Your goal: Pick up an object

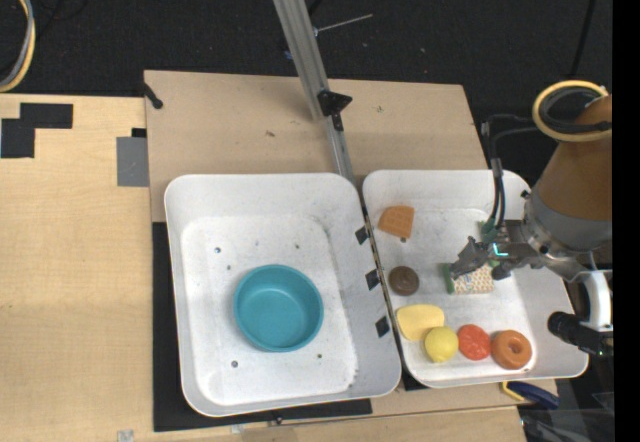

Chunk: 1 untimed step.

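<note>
My gripper (472, 265) hangs low over the middle of the right bin (440, 195), right above a pale speckled block (474, 281) that it partly hides. Whether the block sits between the fingers is not visible. An orange wedge (397, 221) lies at the bin's back left. A brown ball (404, 280) sits left of the gripper. Along the front lie a yellow piece (419, 318), a yellow ball (441, 344), a red ball (474, 342) and an orange ring (512, 349).
A teal bowl (279, 306) stands in the left bin (200, 210). A metal bar (301, 35) slants up from between the bins at the back. The arm's orange band (590, 145) rises at the right edge.
</note>
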Available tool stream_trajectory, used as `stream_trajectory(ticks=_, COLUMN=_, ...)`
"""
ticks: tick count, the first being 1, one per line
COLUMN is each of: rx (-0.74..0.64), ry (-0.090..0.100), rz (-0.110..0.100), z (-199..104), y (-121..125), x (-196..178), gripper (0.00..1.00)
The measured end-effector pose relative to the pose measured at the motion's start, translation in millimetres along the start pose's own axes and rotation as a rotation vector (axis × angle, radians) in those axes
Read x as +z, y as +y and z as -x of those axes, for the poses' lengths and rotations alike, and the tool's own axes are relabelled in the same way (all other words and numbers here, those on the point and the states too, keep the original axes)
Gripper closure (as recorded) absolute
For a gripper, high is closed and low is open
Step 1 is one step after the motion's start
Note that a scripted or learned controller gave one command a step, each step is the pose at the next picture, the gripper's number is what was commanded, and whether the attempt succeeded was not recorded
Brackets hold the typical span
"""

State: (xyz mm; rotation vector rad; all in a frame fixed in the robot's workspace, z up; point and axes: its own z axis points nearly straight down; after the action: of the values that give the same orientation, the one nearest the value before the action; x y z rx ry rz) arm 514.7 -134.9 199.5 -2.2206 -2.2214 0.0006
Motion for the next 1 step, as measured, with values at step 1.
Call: stream_trajectory(ticks=1, rx=0.000, ry=0.000, rz=0.000, z=0.1, y=0.0, x=0.0, gripper=0.00)
